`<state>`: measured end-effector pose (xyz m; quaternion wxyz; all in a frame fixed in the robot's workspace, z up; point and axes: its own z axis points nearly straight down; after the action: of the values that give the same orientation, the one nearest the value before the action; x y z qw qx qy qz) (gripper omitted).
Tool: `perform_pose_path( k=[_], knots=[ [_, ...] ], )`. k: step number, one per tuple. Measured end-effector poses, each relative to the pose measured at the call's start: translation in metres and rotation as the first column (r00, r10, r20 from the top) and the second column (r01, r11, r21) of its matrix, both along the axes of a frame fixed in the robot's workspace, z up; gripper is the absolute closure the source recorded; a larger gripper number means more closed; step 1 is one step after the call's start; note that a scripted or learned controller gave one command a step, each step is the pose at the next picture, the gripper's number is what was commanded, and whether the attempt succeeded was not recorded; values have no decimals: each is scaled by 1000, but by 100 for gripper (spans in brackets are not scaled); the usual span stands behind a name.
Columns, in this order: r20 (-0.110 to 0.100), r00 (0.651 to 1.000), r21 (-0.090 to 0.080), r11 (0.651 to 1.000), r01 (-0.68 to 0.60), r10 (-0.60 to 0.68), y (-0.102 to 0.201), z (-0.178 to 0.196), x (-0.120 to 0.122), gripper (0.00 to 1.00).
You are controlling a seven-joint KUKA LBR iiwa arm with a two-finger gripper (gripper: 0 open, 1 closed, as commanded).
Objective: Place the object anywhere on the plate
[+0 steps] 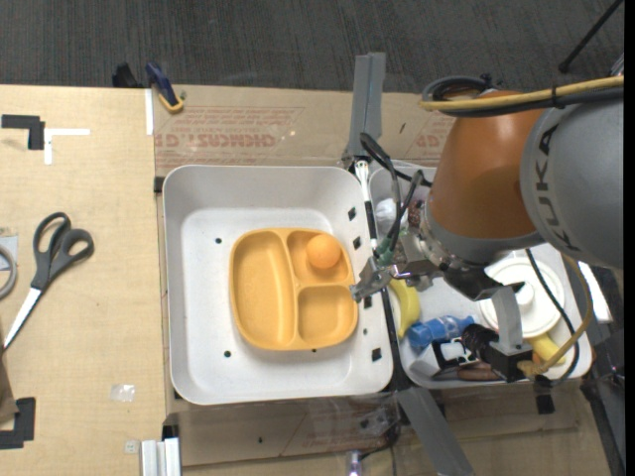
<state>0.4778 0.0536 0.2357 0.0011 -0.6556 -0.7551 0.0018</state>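
A yellow plate [268, 291] with three compartments lies in the left white bin [193, 296]. An orange ball [322, 252] rests in the plate's upper right compartment. My gripper [377, 276] hangs over the wall between the two bins, just right of the plate's right edge and apart from the ball. The grey arm with its orange band [486, 177] covers much of the right bin. I see nothing clearly between the gripper's tips.
The right bin [417, 370] holds a yellow banana-shaped item [405, 305], a blue item [437, 330], a white round item [536, 300] and a small yellow piece [548, 348]. Scissors [50, 251] lie on the bench far left.
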Motion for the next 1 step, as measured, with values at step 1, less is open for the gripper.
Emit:
perform_pose_path(
  k=[1],
  knots=[
    [0, 1000, 0, 1000, 0, 0, 0, 0, 0, 0]
  ],
)
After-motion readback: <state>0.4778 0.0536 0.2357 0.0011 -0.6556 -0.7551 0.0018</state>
